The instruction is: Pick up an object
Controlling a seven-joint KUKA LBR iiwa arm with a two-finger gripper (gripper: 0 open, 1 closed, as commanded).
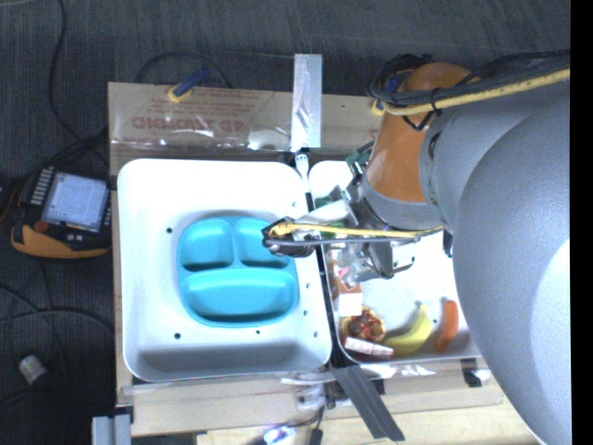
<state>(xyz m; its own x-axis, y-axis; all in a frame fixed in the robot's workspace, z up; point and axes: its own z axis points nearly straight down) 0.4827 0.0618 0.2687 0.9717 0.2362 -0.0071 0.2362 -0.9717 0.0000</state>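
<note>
Yellow banana (pixel 412 332) is seen lying toward the lower right of the gripper (pixel 362 261), its long axis slanted. The gripper's state cannot be told.

Held a divided tray (pixel 239 281) in the left bin (pixel 148 248); kept a banana (pixel 408 334) at the right bin's (pixel 422 272) near end; left a handheld unit (pixel 63 209) on the floor, left of the worktop (pixel 213 109).
</note>
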